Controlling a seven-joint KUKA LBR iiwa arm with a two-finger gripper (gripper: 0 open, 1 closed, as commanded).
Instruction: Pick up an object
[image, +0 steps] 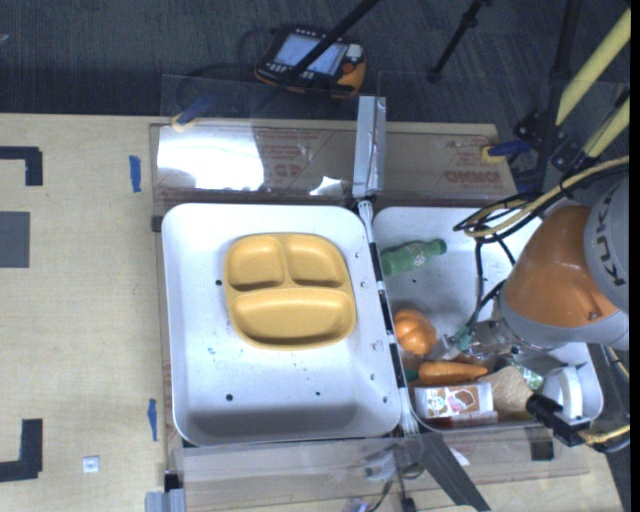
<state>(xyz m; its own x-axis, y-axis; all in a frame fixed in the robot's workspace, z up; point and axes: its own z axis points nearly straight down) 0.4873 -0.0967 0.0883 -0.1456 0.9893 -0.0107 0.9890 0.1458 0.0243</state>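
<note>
Arm (585, 270) reaches in from right, orange band uppermost, wrist bent downward. Gripper (478, 345) low, pointing left; cables loop above wrist.

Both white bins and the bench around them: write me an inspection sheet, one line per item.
Surface: two shallow white bins side by side on a pale wooden bench; left bin, right bin.
Job's things: in the right bin, a green plastic bottle lying down, an orange round fruit, an orange carrot and a white printed packet.
Clutter: a yellow three-compartment tray in the left bin.
Grippers: the gripper sits low over the right bin, near the carrot; nothing seen held.
Cables: yellow and black cables loop above the arm.
Surroundings: a handheld control pendant on the dark floor; blue tape marks on the bench.
</note>
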